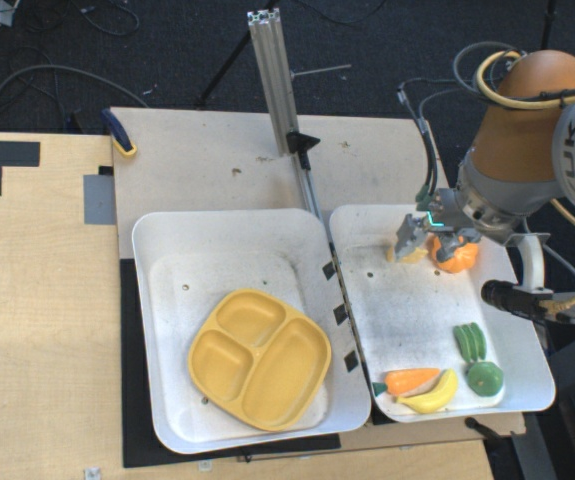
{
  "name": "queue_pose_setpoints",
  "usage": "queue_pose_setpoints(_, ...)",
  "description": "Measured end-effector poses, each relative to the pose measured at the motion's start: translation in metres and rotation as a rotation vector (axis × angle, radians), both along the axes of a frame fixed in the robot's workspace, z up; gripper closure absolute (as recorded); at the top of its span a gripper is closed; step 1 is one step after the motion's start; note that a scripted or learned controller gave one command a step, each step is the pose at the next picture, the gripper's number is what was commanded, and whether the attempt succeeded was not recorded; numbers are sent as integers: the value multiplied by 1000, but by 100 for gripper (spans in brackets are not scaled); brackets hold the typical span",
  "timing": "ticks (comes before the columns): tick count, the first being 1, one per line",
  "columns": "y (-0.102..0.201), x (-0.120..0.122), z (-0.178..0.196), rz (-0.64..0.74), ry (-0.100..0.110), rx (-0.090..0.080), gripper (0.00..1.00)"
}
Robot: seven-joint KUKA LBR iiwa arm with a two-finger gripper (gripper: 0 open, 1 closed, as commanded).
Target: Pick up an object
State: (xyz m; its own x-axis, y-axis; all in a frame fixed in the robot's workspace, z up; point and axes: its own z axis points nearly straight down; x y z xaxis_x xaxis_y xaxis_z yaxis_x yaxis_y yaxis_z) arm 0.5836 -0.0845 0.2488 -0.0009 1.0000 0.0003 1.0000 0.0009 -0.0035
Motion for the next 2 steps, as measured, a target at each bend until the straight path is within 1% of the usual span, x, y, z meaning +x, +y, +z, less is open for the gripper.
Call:
queue_pose_setpoints(1,0,1,1,0,-2,0,0)
queue_pose_setpoints(2,8,5,-56,0,6,1,0)
